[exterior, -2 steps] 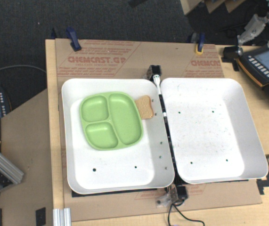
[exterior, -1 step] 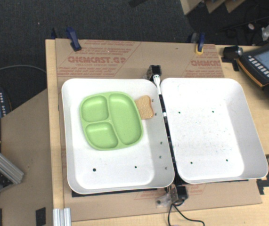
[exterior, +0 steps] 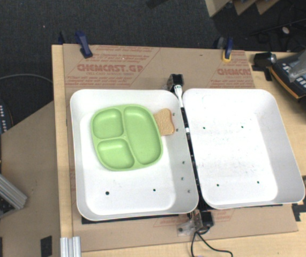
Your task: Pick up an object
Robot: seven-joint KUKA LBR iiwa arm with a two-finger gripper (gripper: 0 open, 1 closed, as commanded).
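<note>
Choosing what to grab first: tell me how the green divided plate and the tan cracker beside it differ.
The green divided plate is far larger than the tan cracker. The plate is bright green and glossy with three compartments; the cracker is tan, flat and plain. The plate sits near the middle of the left bin, while the cracker lies at the plate's upper right edge, toward the divide between bins. Both rest in the left bin.

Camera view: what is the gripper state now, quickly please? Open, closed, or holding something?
Gripper: it cannot be told from this view.
</note>
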